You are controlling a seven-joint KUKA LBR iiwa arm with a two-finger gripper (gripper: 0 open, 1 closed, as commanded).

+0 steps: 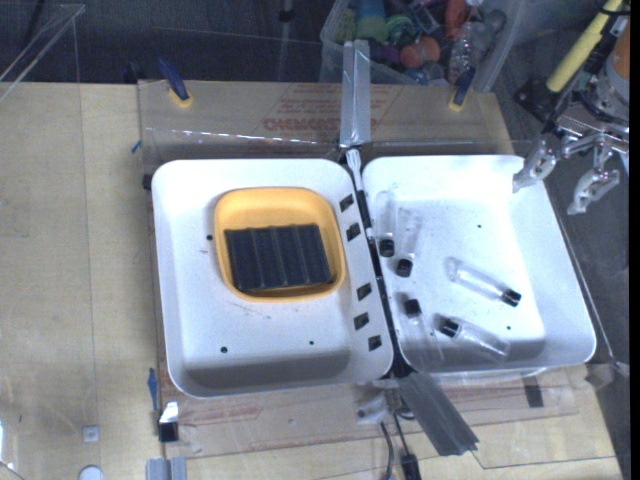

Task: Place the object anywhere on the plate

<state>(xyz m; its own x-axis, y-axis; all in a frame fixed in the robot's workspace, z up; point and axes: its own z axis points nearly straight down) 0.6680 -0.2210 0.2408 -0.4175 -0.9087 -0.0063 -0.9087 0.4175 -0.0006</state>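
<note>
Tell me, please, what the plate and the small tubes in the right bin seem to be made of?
Plate: likely matte yellow plastic with a dark ribbed insert. Tubes: clear plastic or glass, since the bin shows through them, with black caps.

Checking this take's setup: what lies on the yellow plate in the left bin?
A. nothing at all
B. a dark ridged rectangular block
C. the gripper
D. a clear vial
B: a dark ridged block rests on the yellow plate; the clear vials lie in the right bin.

Left bin (180,268): yellow plate (240,208) bearing a dark ribbed insert (278,258). Right bin (540,238): several clear vials (482,284) with black caps, scattered. Gripper (572,176): poised above that bin's far right corner.
</note>
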